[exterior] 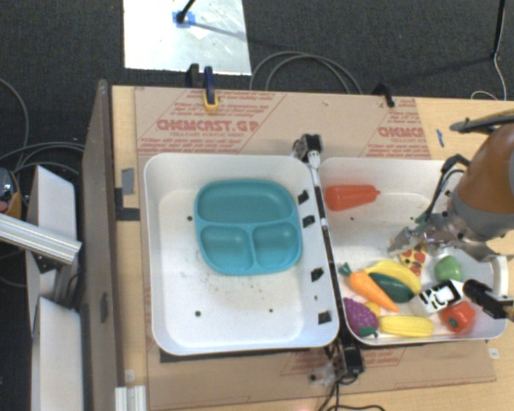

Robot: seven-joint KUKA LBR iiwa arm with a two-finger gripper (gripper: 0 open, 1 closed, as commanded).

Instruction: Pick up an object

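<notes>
In the right bin point(385, 195) lies a heap of toy food: an orange-red pepper point(351, 196) near the far left corner, a carrot point(370, 288), a yellow banana point(394, 274) over a dark green piece, a purple grape bunch point(361, 314), a yellow corn cob point(404, 324), a green round piece point(448, 268), a red tomato point(459, 315) and a black-and-white block point(438, 295). My gripper point(414, 241) reaches in from the right, low over the heap's upper edge, just above the banana. Its fingertips blend with the clutter.
The left bin point(176, 229) holds a teal divided plate point(247, 227). A black-clipped divider point(319, 229) runs between the bins. Cardboard backs the bench, and cables lie on the dark floor around it.
</notes>
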